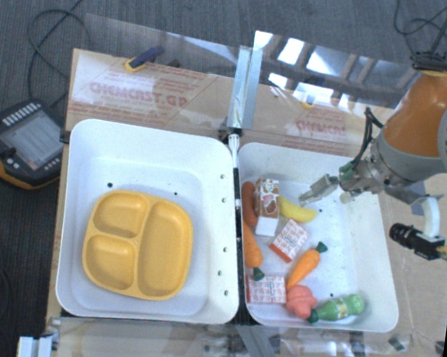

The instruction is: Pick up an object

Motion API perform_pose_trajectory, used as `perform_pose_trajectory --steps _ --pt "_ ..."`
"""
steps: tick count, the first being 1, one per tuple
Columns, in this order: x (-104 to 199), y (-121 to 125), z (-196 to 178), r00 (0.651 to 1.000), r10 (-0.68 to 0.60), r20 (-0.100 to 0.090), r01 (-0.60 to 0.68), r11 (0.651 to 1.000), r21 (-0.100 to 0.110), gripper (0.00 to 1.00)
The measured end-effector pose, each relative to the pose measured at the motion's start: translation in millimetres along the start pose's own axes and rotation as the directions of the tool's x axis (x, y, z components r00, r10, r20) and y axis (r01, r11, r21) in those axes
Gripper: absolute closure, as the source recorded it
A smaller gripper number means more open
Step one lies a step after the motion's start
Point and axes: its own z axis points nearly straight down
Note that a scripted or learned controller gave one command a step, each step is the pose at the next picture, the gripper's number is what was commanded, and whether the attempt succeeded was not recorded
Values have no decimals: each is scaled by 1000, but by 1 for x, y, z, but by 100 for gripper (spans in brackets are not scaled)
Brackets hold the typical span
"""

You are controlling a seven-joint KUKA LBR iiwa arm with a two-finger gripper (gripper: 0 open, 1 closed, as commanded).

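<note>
Banana (296, 212) is probably the target, lying in the right bin (377, 261) just lower left of the hand (314, 191), which hovers over it, can't tell whether it's open. Cartons, carrots and a bottle crowd centre-right; yellow tray (138, 244) sits lower left.

fixed overhead camera, slanted down, both bins (73, 194) framed
</note>
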Motion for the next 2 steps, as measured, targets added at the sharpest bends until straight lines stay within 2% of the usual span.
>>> perform_pose_trajectory --steps 1,2 --pt "15 15 8 989 148 -1 -148 989 0 0" --pt "12 17 71 994 110 3 -110 994 -4 0"
